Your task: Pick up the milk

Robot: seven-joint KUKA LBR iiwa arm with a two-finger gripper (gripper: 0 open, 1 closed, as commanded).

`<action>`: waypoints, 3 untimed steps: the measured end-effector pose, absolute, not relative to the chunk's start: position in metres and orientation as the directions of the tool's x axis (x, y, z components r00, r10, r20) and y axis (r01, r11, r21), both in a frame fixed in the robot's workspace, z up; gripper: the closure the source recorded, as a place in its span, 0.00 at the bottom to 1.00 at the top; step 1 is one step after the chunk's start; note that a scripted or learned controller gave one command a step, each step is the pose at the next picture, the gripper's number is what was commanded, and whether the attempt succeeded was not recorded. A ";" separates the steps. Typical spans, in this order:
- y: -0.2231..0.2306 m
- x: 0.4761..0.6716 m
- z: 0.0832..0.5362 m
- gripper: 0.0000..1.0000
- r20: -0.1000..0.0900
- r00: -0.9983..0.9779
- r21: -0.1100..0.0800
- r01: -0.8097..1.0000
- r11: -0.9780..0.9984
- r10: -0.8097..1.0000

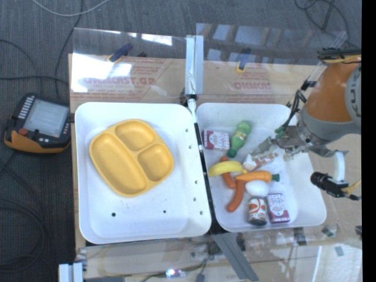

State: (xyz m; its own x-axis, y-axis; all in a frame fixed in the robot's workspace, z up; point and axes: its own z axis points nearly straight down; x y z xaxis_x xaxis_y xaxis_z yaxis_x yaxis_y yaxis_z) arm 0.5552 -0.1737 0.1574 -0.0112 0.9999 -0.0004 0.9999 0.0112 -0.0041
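The milk [216, 140] is a small red and white carton lying on its side in the right bin [305, 216], near the bin's left wall. My gripper [263, 155] hangs low over the middle of that bin. It is to the right of the milk, with a green bottle [239, 137] lying between the two. The gripper's tip is close to a small white object [249, 164] just above a carrot [254, 176]. Nothing is visibly held.
The right bin also holds a banana [225, 168], a sausage [235, 198], a white egg [257, 188], a can [257, 211] and a red box [278, 208]. In the left bin [100, 222] lies a yellow divided plate [130, 156]. A teach pendant [38, 125] sits off the bench at far left.
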 end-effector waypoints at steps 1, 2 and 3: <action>-0.184 0.581 0.105 0.00 0.001 -0.100 -0.002 0.995 0.100 0.995; -0.174 0.564 0.090 0.00 -0.011 -0.149 0.020 0.989 0.149 0.989; -0.175 0.564 0.097 1.00 -0.012 -0.147 0.020 0.989 0.147 0.989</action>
State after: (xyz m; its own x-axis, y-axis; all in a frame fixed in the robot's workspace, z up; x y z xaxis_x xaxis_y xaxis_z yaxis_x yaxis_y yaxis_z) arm 0.5638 -0.1746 0.0967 -0.1466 0.9891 -0.0117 0.9890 0.1468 0.0198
